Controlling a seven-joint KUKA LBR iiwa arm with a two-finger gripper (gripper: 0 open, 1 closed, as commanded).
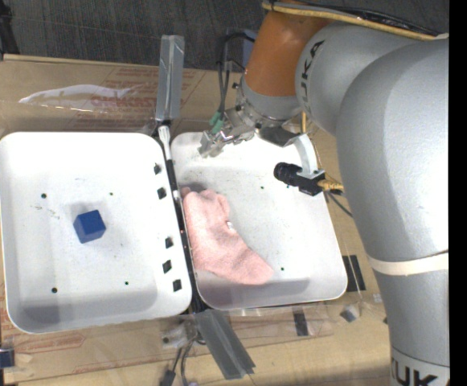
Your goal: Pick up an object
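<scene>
Partial "UK" in dark letters on the grey arm point(394, 135), bottom right near the frame edge. More letters up by the orange band point(281, 51), too foreshortened to read. Faded red print on cardboard point(80, 95) behind the bins, illegible.

Bright, even overhead light washes out the white bins point(80, 147); soft shadows along their near walls, image perhaps slightly grainy.

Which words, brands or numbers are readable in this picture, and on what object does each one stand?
"UKA", part of a brand name, cut by the frame edge: on the grey arm.
Letters beside the orange band: too foreshortened to read.
Red print on the cardboard behind the bins: too blurred to read.
</scene>
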